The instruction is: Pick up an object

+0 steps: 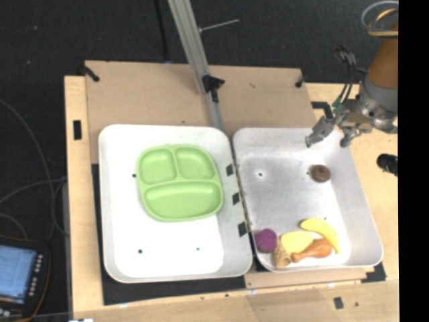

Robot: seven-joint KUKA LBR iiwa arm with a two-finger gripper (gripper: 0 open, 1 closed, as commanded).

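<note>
Altogether, right bin (348,200) holds four objects; left bin (120,233), one tray (179,182).

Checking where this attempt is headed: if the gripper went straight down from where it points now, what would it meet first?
Probably bare floor of the right bin near its far edge. The gripper is apart from the brown round object; depth is unclear.

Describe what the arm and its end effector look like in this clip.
The arm enters at the right edge of the camera view: an orange band with a grey segment below it at the wrist. Thin dark cables loop along its left side. The end effector is metallic grey, with two short fingers pointing down over the right bin.
</note>
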